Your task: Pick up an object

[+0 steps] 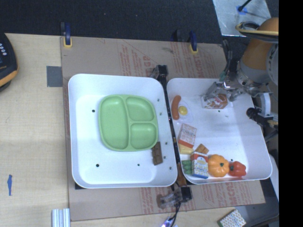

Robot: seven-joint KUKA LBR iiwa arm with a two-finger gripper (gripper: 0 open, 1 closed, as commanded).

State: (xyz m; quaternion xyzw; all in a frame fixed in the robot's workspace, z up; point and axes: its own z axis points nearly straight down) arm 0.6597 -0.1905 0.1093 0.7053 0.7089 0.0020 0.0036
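Two shallow white bins sit side by side on a brown cardboard sheet clamped to the pale wood-grain counter [33, 141]. The left bin [80, 164] has smooth, rounded plastic walls and carries a matte light-green divided plate [128, 122] — three compartments, softly rounded corners — lying flat near its centre. A small dark brown block [156, 153] rests just beside the plate's near right corner.

The right bin [246, 136] holds a scatter of small things. Toward its far left lies a slim reddish sausage shape [175, 106], with a small yellow round piece [182, 111] touching its right side. Nearer, a flat printed packet [187, 135] lies tilted, and below it a cluster: an orange cracker-like square [201, 149], a small boxy carton with green and red print [198, 167], a glossy orange pumpkin shape [218, 165] and a red pepper shape [237, 169], the last two touching along the near wall.

The grey arm reaches in from the right, and its metal claw [226, 90] hangs over the far part of the right bin, directly at a crinkled clear wrapper with reddish-brown contents [217, 101]. Whether the wrapper is actually gripped, or how the claw is set, I cannot tell — the metal parts blur together with the shiny plastic.
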